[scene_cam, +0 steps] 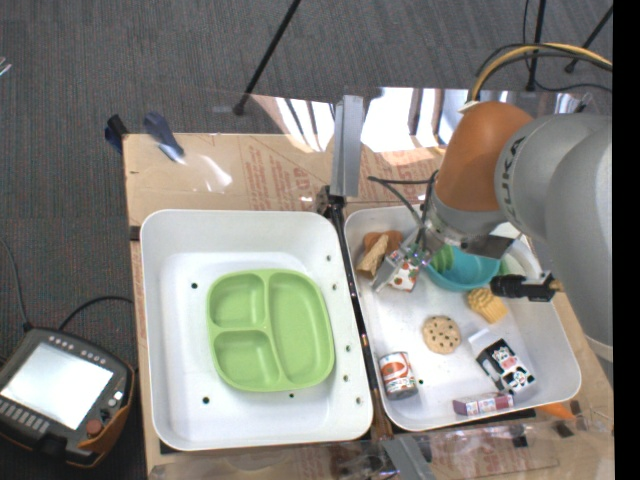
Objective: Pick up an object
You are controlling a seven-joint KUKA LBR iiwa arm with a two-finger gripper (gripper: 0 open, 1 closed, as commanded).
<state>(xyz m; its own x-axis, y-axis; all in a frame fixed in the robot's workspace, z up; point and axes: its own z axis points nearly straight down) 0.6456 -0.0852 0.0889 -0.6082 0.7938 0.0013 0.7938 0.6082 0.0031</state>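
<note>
Progress looks early: hand (408, 261) is low over a small red-and-white carton (403, 275) in the right bin (560, 353), its grip unreadable, nothing visibly lifted.

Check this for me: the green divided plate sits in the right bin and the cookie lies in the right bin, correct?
Not quite. The camera view shows the green divided plate in the left bin, not the right. The cookie does lie in the right bin.

Left bin (170, 268): green three-compartment tray (270, 330) lying flat at its centre. Handheld pendant with lit screen (62, 393) on grey carpet at lower left, cable trailing up. Blue clamp (160, 135) at tabletop's far-left corner.
</note>
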